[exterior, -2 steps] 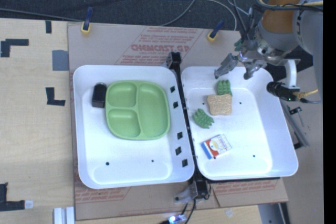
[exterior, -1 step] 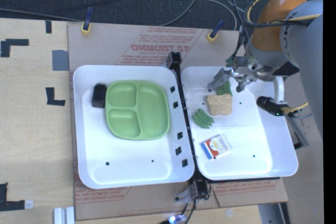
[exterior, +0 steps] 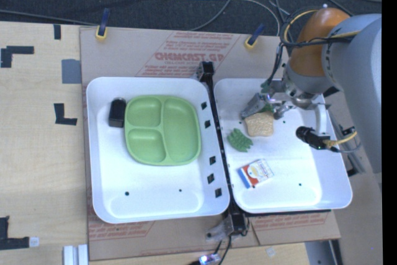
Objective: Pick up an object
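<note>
Positioned low over the right bin (exterior: 322, 189), the hand (exterior: 268, 105) sits in that bin's far left quarter, directly above a tan, rough-textured block (exterior: 260, 125). Its metal fingers (exterior: 253, 108) point down and to the left, reaching the top edge of the block. Whether the hand is open, closed or gripping the block cannot be told from this angle. The grey arm (exterior: 360, 71) enters from the right edge of the bench, its orange band (exterior: 316, 40) lying above the wrist.

Contents of the right bin:
- Tan block: near the far left corner, just beneath the hand.
- Green leafy item (exterior: 239, 139): just beside the block, on its near left side, close to the bin's left wall.
- Small red, white and blue box (exterior: 255, 173): lying flat toward the near edge, apart from the other two.

Contents of the left bin (exterior: 102, 195):
- Green three-compartment plate (exterior: 163, 130): in the middle of the bin, toward its far edge.
- Black block (exterior: 117, 113): touching or just beside the plate's left rim.
</note>
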Controlling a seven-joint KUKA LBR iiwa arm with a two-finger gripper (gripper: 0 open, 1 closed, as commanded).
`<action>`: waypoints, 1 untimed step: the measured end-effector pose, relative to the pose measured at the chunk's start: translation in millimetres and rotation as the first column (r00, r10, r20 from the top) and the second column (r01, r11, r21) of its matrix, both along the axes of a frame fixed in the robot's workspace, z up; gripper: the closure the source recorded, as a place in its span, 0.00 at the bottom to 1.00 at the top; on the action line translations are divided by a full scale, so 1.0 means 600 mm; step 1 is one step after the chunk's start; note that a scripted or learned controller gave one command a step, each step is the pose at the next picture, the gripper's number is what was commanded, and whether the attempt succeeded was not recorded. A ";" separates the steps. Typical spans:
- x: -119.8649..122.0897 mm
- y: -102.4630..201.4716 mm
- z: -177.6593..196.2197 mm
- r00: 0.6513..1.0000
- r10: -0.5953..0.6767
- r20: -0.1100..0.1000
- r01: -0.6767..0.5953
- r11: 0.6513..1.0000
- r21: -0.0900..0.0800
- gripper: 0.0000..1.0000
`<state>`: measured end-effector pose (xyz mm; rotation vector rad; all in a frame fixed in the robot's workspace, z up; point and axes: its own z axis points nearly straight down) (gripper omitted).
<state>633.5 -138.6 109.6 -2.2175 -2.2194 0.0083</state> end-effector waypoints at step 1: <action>0.000 0.001 -0.043 1.000 0.001 0.006 -0.001 1.000 -0.001 0.00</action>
